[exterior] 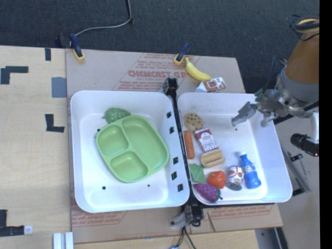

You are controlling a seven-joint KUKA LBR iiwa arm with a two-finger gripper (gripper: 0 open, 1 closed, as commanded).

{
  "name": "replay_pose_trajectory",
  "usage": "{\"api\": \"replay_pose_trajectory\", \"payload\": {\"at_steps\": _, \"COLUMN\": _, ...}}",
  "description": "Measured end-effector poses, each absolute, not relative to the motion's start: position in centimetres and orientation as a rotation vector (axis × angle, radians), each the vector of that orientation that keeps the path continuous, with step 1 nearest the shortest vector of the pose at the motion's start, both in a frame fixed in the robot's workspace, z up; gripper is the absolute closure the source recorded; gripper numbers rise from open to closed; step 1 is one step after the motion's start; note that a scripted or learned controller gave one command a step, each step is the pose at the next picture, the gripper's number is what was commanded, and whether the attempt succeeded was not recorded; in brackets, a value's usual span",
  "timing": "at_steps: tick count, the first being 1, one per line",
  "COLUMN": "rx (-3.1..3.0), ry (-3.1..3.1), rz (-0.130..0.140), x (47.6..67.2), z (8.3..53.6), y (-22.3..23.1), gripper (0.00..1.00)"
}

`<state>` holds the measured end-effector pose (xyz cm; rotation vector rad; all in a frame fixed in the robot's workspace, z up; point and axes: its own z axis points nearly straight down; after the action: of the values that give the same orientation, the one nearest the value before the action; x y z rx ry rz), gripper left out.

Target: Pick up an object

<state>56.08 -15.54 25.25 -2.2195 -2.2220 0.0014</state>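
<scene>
over the right bin's upper right corner, the gripper hangs released, its 2 fingers spread and holding nothing; the blue bottle, can and tomato lie along the bin's near edge

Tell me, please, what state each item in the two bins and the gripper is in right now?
gripper: open, above the right bin, holding nothing.
green tray: flat in the left bin, compartments bare.
blue bottle: lying on its side, capped.
can: lying on its side.
carrot: lying flat along the right bin's left wall.
red box: lying flat.
banana: outside the bins, on the cardboard.
</scene>
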Motion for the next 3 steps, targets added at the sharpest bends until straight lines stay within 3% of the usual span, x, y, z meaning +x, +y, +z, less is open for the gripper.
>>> {"api": "replay_pose_trajectory", "payload": {"at_steps": 1, "rx": -2.22, "ry": -2.219, "rz": 0.004, "x": 52.0, "z": 14.2, "y": -21.1, "gripper": 0.0}}
{"api": "replay_pose_trajectory", "payload": {"at_steps": 2, "rx": -2.223, "ry": -2.223, "rz": 0.0, "x": 51.8, "z": 8.6, "y": -18.3, "gripper": 0.0}}
{"api": "replay_pose_trajectory", "payload": {"at_steps": 3, "rx": -2.221, "ry": -2.221, "rz": 0.001, "x": 48.4, "z": 15.3, "y": -20.4, "gripper": 0.0}}
